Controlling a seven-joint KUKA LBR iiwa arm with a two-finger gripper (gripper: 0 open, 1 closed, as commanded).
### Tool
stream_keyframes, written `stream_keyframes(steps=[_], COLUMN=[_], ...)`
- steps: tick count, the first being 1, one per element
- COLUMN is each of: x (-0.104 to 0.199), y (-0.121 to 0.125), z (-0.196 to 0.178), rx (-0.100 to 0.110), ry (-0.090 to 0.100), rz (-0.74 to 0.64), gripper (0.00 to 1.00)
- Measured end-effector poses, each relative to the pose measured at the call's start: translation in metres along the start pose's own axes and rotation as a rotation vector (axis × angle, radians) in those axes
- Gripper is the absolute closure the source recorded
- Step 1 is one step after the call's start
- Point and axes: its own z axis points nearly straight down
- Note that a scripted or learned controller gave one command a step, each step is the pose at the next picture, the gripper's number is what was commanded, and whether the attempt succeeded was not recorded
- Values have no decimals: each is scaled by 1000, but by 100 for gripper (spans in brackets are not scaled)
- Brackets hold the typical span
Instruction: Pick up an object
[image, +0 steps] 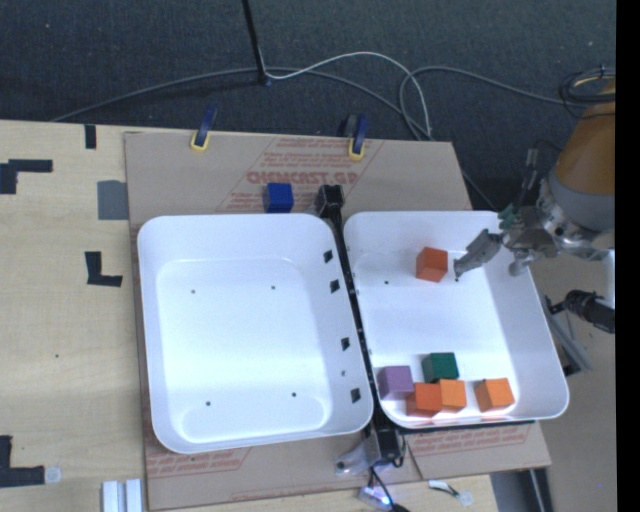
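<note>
— Starting big: sitting side by side, left bin (240, 330) and right bin (520, 330).

— Hovering over the right bin's far right edge, gripper (470, 262), grasping nothing; finger spread impossible to tell.

— Lying just beside its tip, near the far edge: orange cube (432, 264).

— Risking a nudge instead of a grasp, descending off-centre. Crowding the near edge: purple block (396, 380), green block (440, 365).
</note>
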Motion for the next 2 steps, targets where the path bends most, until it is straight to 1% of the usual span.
stream_keyframes(steps=[1,2], x=[10,6], y=[53,100], z=[104,150], rx=[10,2], ry=[2,0], rz=[-1,-2], gripper=[0,0])
